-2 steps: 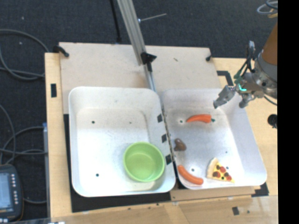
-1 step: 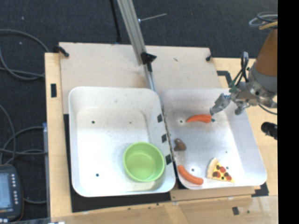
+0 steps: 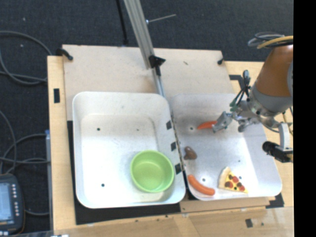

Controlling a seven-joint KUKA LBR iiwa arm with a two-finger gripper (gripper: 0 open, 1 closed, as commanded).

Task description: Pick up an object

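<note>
The right bin (image 3: 256, 152) holds a small orange carrot-like piece (image 3: 205, 126), a brown lump (image 3: 190, 153), an orange-red sausage (image 3: 201, 185) at the front rim and a pizza slice (image 3: 232, 180). A green bowl (image 3: 152, 170) sits in the left bin (image 3: 98, 132), near its front right corner. My gripper (image 3: 233, 124) hangs over the back of the right bin, open, with nothing between its fingers. Its left finger (image 3: 220, 123) ends right beside the orange piece's right tip.
A slanted aluminium post (image 3: 140, 28) rises behind the two bins. The arm's orange and grey wrist (image 3: 274, 83) covers the right bin's back right corner. A black fitting (image 3: 276, 151) sticks out on the right rim.
</note>
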